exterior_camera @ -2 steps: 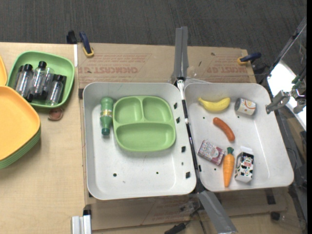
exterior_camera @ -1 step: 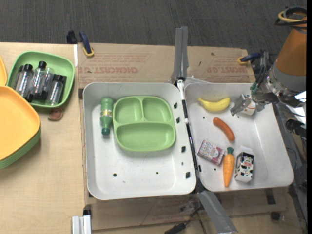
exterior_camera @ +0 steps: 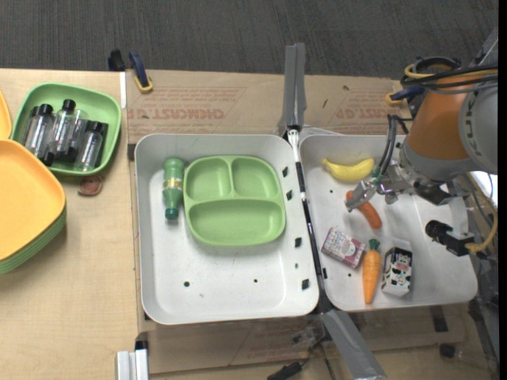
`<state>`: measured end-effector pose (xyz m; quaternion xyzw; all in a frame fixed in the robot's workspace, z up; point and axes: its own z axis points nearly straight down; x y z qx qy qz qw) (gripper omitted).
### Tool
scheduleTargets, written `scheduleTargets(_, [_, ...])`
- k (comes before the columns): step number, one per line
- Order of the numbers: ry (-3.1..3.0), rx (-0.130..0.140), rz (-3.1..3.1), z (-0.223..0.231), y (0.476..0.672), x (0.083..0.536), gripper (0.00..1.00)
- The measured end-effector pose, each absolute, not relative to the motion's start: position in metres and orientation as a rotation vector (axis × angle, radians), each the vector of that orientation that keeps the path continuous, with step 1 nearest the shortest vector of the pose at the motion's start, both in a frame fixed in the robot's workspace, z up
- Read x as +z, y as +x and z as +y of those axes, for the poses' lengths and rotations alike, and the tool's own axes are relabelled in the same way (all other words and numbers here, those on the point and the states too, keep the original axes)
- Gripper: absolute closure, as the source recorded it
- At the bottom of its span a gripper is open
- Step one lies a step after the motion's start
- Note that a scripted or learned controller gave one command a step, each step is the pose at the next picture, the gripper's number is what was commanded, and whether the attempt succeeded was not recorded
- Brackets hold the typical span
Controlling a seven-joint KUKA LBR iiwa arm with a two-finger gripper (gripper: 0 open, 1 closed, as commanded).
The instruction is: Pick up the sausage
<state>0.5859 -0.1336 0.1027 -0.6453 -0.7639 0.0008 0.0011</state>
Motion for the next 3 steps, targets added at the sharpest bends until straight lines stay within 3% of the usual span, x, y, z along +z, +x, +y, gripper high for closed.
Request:
scheduleTargets(1, [-2.032, 0.003, -2.394, -0.1355, 0.5858, 0.1118, 1.0])
scheduleTargets(2, [-2.032, 0.003, -2.395, -0.1354, 0.5858, 0.1118, 0.0])
scheduleTargets(3, [-2.036, 0.004, -2.391, -0.1368, 0.5856, 0.1206, 1.0])
